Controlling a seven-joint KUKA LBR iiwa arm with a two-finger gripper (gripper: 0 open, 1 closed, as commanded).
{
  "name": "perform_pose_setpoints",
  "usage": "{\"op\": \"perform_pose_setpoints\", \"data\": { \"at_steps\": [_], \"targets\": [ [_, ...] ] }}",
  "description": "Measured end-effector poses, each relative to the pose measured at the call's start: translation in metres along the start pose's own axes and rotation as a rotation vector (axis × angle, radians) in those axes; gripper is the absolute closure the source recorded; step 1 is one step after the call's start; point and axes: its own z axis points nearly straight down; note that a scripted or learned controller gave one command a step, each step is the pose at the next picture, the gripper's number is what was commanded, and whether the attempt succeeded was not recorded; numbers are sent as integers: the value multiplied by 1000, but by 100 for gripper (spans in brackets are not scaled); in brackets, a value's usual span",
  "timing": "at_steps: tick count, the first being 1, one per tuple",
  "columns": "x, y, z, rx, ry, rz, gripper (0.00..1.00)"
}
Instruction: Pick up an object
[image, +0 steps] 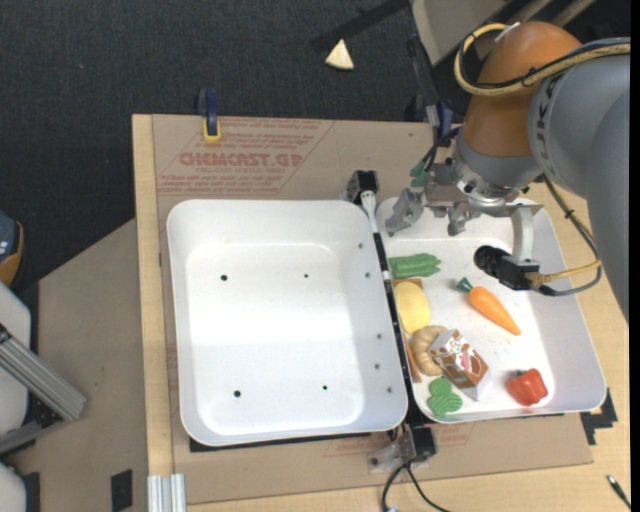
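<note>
My pincer (432, 212) hangs released over the right bin's (572, 330) far end, holding nothing; green pod (414, 266), carrot (492, 307) lie nearby.

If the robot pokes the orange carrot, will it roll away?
Probably a little. The carrot looks round and tapered, so it would likely roll in a curve. It looks like smooth plastic, perhaps slippery and light. Its bin wall should stop it.

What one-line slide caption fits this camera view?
KUKA arm's tool hovers at the right bin's far end; toy carrot, red pepper and other toy foods lie below.
</note>
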Motion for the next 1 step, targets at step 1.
{"op": "perform_pose_setpoints", "data": {
  "at_steps": [1],
  "targets": [
    [-6, 40, -134, -15, -5, 4, 0]
  ]
}}
